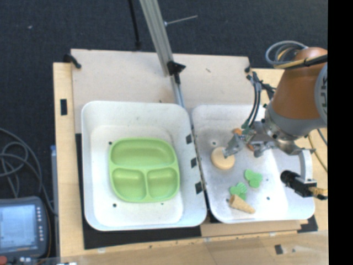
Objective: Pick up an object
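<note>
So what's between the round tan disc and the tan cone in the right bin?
In the camera view, two small green pieces lie between the round tan disc and the tan cone, on the white bin floor.

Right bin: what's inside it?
The right bin holds a round tan disc, two small green pieces and a tan cone. The gripper hangs above the disc; the arm covers the bin's far right part.

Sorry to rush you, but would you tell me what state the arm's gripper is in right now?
Gripper: over the right white bin, beside the round tan disc; open or shut cannot be told.
</note>
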`<state>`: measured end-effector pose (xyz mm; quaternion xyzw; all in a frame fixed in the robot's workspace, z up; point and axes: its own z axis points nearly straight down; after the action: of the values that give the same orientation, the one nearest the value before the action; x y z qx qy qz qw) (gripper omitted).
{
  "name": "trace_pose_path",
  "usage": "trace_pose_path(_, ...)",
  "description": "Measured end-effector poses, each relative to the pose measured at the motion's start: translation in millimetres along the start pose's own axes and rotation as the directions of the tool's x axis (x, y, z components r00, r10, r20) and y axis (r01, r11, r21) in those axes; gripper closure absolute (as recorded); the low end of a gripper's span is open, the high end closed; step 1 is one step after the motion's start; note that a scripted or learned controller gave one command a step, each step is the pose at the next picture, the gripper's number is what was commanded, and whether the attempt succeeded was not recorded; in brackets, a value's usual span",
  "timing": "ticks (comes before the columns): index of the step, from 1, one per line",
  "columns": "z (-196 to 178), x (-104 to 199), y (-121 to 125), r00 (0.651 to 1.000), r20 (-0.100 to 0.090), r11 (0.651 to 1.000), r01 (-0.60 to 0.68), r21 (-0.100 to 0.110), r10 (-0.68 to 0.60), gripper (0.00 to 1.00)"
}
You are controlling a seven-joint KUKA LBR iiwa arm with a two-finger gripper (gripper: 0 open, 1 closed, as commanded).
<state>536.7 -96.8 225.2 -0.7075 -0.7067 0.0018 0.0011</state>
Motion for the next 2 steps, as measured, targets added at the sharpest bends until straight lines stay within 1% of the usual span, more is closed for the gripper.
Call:
trace_pose_path(1,42.3,0.4,-2.0,1.000,0.000,1.000,0.000,-0.001,0.000,0.00)
trace_pose_path(2,104.7,-3.1,-6.9,1.000,0.000,1.000,0.000,0.002,0.000,0.00)
